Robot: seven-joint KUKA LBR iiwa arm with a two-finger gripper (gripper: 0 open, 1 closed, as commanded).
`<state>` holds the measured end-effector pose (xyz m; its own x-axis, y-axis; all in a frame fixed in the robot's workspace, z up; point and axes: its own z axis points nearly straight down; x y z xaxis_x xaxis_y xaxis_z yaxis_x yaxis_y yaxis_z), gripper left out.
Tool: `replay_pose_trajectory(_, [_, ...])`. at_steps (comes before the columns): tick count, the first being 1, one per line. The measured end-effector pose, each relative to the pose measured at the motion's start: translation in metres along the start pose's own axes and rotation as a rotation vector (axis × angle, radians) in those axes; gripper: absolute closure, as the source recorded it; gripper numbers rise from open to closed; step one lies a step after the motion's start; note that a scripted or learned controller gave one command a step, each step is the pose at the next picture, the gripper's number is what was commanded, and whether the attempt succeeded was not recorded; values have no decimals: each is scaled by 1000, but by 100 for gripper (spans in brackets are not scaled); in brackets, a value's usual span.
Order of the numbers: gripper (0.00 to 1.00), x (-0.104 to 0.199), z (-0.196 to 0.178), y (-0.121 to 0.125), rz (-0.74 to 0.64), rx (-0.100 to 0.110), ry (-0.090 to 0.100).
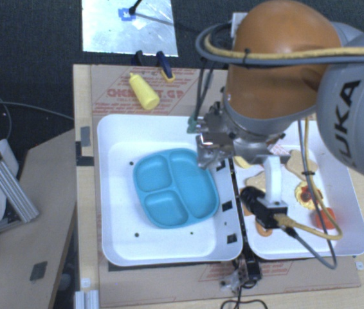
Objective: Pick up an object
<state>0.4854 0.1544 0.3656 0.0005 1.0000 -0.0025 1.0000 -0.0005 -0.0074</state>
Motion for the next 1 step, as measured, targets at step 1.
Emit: replay_pose_trajectory(1, [100, -66, -5, 2, 5, -9, 1])
